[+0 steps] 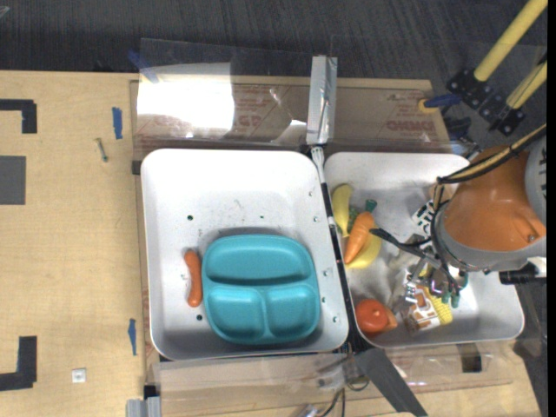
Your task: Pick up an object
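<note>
Arm w/ orange band [495, 215] comes in from right, over the right bin [486, 324]. Gripper [432, 292] is low at the bin's front, amid small items; can't tell if it's open or shut, or if it has anything. Right bin: tomato [373, 316] at front left, carrot [358, 235] lying on a banana [345, 220] by the left wall, corn cob [444, 309] & small box [423, 314] just beside gripper. Left bin [174, 189]: teal divided tray [261, 287], sausage [194, 277] just left of it. Tabletop [61, 259] is tan.
</note>
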You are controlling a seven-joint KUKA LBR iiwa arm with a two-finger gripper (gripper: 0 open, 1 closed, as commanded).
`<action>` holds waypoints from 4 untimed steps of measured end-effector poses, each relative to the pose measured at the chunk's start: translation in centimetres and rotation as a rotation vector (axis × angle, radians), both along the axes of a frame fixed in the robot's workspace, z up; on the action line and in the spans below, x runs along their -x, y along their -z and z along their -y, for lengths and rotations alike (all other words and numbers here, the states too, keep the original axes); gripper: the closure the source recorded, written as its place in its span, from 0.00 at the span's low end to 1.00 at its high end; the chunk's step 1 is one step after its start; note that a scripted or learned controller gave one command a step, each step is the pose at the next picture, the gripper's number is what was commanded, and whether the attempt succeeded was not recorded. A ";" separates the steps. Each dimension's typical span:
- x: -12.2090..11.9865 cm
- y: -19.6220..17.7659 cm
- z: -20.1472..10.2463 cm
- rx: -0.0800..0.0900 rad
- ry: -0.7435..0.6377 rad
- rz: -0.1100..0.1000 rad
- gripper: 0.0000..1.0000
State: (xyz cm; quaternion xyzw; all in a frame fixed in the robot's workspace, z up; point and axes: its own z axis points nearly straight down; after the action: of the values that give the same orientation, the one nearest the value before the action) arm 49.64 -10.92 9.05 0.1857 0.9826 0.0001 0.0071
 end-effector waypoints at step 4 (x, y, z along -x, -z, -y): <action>0.7 0.0 3.3 0.002 -0.182 0.005 0.00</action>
State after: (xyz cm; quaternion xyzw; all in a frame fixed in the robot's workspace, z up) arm 48.90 -14.21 9.02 0.0955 0.9954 0.0000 0.0096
